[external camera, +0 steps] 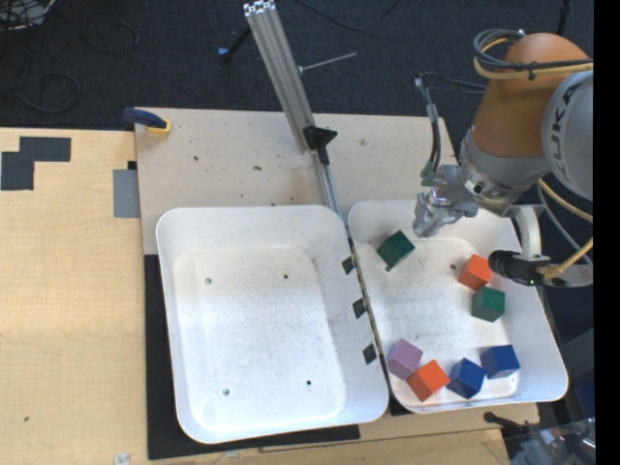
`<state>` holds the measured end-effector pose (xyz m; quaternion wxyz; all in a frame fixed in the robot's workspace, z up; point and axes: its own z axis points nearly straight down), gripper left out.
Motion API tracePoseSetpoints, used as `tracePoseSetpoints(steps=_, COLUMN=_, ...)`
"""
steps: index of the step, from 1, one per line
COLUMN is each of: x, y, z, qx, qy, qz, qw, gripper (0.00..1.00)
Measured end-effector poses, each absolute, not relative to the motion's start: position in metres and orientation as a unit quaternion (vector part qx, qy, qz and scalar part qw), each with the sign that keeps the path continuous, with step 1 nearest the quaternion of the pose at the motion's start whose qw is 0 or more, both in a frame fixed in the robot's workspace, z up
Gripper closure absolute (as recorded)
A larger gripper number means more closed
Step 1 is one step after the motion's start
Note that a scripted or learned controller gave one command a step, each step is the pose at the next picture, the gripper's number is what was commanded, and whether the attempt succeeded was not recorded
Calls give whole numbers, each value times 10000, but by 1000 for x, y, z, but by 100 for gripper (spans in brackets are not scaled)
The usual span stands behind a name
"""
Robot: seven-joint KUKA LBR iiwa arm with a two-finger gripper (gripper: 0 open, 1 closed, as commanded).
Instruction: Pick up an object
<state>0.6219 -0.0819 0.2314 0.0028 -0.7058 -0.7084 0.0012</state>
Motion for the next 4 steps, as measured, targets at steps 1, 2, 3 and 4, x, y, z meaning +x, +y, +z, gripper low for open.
tracePoseSetpoints(steps=1, x=602, y=-40, z=223, qx=-7061, qy=-7081, qz=12, qw=29, gripper=100)
tracePoseSetpoints(steps=2, x=572, y=1, z=215, qx=-7061, qy=-7081, qz=16, qw=30, gripper=100)
tracePoseSetpoints(steps=3, x=545, y=40, z=227, qx=-7060, qy=-7082, qz=11, qw=27, gripper=100)
tracePoseSetpoints(steps=4, x=512, y=90, z=234, qx=-7052, qy=-7090, qz=16, qw=31, gripper=100)
